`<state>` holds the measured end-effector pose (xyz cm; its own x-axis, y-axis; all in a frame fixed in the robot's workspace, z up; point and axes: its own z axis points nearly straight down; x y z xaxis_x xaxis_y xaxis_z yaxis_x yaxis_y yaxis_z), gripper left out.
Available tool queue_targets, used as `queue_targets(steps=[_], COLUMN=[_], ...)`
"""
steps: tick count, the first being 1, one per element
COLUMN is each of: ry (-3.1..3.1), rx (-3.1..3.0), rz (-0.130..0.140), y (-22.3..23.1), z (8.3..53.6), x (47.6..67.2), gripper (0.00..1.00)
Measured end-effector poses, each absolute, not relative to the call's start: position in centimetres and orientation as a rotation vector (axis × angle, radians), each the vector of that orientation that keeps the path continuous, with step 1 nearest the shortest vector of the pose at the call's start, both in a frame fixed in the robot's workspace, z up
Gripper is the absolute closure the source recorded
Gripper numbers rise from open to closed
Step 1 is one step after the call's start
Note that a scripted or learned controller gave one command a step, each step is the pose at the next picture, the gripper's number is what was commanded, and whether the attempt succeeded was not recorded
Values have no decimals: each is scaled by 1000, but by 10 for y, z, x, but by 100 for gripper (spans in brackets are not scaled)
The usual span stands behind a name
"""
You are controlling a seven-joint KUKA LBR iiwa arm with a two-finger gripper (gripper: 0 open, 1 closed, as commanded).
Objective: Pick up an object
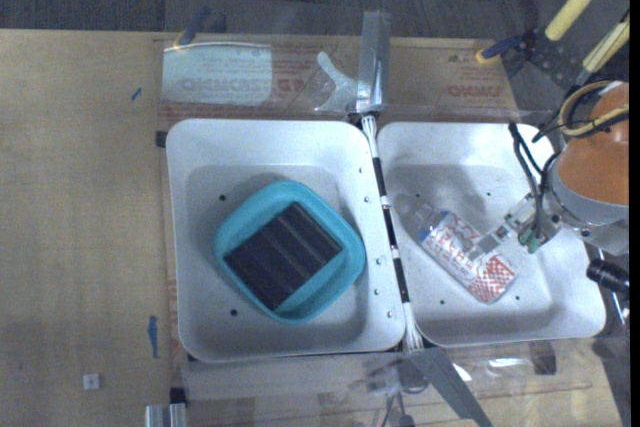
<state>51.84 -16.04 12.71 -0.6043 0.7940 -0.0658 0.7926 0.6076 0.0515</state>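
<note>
Two shallow white bins sit side by side on the wooden bench (70, 215), which is bare along its left side. The left bin (200, 155) holds one thing: a teal, rounded-square container (340, 240) with a dark ribbed block (280, 255) inside it, set at a slant. It lies near the middle of the floor, a little toward the near side, with bare white floor on all sides and the most room along the far wall and the left wall. A thin divider (385, 215) runs between the two bins where their rims meet.

The right bin (440, 150) also holds one thing, a clear plastic bottle (455, 250) lying on its side, slanted from upper left to lower right. It has a red-and-white patterned label around its body and a clear neck pointing toward the divider. Open floor lies beyond it toward the far wall and along the near wall.

At the right, the gripper (512, 231) hangs just over the bottle's lower right end. Whether its jaws are spread or pressed together I cannot tell. The orange band (590, 165) shows above it.
</note>
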Motion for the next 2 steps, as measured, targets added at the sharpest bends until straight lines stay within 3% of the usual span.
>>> queue_targets(steps=[2], ry=[2802], rx=[1213], rz=[21], y=[-157], z=[127], x=[522], gripper=[0])
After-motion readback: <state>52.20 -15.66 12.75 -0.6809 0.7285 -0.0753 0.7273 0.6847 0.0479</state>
